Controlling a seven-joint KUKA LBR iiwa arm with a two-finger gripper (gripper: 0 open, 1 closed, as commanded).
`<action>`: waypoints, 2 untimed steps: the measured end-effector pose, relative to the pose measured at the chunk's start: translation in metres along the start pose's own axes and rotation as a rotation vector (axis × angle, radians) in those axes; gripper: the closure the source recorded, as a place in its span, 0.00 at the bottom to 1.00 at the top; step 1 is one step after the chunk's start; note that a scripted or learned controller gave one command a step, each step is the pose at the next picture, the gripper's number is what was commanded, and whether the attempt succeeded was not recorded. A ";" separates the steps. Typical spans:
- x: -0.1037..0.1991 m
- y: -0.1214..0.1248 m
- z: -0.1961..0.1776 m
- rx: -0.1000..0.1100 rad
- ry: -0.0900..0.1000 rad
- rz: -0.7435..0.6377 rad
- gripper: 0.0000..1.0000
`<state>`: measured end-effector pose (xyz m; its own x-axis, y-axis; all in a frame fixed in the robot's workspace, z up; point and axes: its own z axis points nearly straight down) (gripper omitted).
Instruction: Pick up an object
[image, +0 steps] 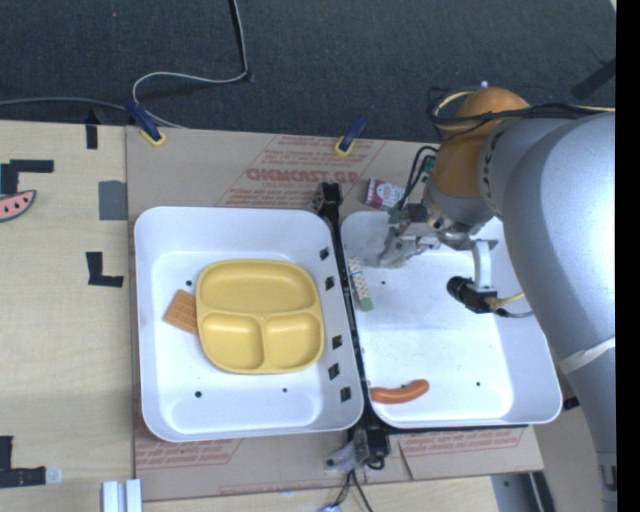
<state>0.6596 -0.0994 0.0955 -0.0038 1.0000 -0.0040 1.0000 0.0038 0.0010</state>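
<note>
My gripper (392, 250) hangs low over the back left part of the right bin (450, 345), below the arm's orange band (462, 165). Just in front of it, against the bin's left wall, lies a small printed packet (360, 287). An orange sausage (400, 391) rests near the right bin's front left corner, far from the gripper. In the left bin (170, 400) sits a yellow divided plate (262, 313), with a brown wafer (181, 312) tucked against its left side. I see nothing held in the gripper.
A small dark-red wrapped item (381, 192) lies on the cardboard behind the right bin. The grey arm (570, 250) covers the right bin's right side. A black clip strip (340, 300) runs between the bins. Cables (190, 80) lie at the back.
</note>
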 end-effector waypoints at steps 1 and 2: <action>0.000 0.000 0.000 0.000 0.000 0.000 0.00; 0.000 0.000 -0.009 0.001 -0.002 -0.001 1.00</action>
<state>0.6594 -0.0992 0.1046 -0.0048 1.0000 -0.0056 1.0000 0.0048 -0.0004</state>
